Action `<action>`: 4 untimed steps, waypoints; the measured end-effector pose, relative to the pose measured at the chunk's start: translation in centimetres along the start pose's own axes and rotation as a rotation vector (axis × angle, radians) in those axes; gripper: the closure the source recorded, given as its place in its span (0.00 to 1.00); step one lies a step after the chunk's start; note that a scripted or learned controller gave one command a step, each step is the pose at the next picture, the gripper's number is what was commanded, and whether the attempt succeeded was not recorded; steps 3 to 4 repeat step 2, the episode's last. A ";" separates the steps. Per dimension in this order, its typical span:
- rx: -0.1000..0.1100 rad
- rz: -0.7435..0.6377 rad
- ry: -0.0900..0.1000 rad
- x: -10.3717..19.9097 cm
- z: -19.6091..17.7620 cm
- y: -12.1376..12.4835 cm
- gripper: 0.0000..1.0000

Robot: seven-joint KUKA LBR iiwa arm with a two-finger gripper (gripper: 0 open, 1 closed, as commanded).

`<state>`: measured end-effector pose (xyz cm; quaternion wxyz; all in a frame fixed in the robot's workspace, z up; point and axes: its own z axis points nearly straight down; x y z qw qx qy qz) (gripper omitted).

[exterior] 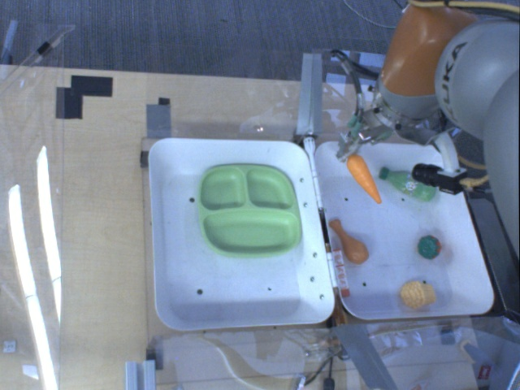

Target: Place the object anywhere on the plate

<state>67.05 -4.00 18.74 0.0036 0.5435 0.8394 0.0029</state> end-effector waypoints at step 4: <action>0.003 0.013 0.002 9.2 0.2 3.0 0.00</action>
